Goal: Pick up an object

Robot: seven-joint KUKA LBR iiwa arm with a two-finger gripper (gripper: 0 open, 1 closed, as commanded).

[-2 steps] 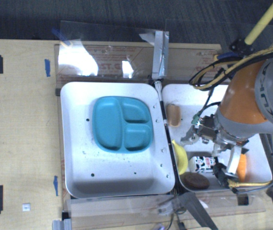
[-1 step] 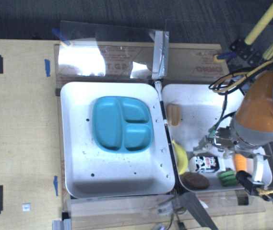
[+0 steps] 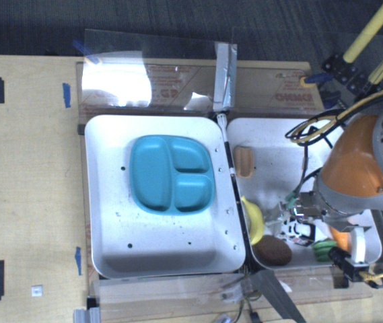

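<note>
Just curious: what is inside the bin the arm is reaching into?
The right bin holds a tan block, a yellow thing, a brown lump and something green. The arm covers the rest.

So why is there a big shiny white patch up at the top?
In the camera view, that is glare: light bouncing off the clear plastic sheet behind the left bin. The blue plate stays sharp; the gripper area is cluttered and hard to read.

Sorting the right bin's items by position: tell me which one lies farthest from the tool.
The tan wooden block, alone near the divider at the bin's upper left. The yellow item, brown item and green item cluster around the tool.
</note>
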